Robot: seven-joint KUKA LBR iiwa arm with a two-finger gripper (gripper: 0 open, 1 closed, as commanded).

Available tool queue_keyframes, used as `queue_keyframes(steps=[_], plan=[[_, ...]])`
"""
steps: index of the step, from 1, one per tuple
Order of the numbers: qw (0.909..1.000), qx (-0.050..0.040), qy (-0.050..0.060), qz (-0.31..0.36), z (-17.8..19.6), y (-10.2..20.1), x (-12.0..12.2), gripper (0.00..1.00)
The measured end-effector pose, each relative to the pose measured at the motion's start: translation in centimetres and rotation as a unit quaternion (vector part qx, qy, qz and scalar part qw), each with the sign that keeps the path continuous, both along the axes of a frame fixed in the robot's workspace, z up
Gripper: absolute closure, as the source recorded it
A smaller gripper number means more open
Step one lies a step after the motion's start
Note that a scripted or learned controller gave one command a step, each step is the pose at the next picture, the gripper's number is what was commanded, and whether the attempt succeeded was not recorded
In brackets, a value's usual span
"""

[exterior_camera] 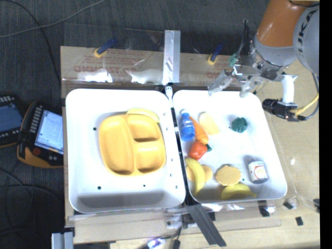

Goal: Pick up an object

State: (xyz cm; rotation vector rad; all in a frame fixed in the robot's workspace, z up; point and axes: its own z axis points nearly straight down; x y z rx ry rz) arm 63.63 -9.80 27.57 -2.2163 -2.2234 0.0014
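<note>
My gripper (227, 90) hangs over the far edge of the right bin (270, 139), open, with nothing between its fingers. Several small objects lie in that bin. A blue bottle (185, 126) and an orange carrot (199, 130) are near its left wall, with a red pepper (196, 150) just below them. A pale yellow piece (209, 122) and a teal object (239, 124) lie closest to the gripper, both in front of it. A banana (195, 172), a tan round disc (227, 175), a small can (258, 171) and a yellow fruit (236, 191) sit along the near side.
The left bin (83, 185) holds a yellow divided tray (132, 141). The divider between the bins (175, 139) runs down the middle. A black cable fitting (280, 108) hangs off the arm at the right bin's far right corner. A handheld pendant (41, 134) lies left of the bench.
</note>
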Motion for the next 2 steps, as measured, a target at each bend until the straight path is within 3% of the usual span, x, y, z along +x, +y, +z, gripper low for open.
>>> queue_keyframes(steps=[1, 2], plan=[[0.9975, 0.0006, 0.001, 0.070, -14.4, -0.7, -4.1, 0.00], [0.9935, -0.0019, -0.006, 0.114, -18.5, -0.7, -5.3, 0.00]])
